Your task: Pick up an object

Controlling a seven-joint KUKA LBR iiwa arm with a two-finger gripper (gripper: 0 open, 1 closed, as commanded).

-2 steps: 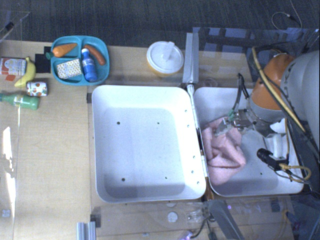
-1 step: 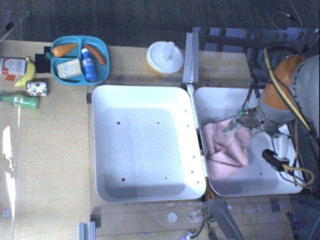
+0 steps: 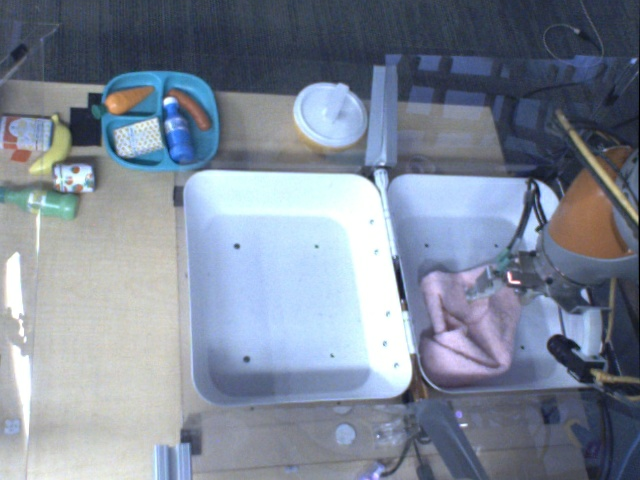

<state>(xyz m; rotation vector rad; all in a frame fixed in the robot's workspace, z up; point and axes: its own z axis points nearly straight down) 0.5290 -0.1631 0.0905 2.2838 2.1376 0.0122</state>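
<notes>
Bench [image 3: 100,348], two bins: your tool [image 3: 497,280] sits on the pink cloth [image 3: 462,330] in the right bin's [image 3: 450,203] near corner; grip state cannot be told.

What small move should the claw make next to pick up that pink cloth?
Probably a short descent straight onto the pink cloth. The claw sits at the cloth's upper right edge in the right bin, and the view does not show the cloth between its fingers.
</notes>
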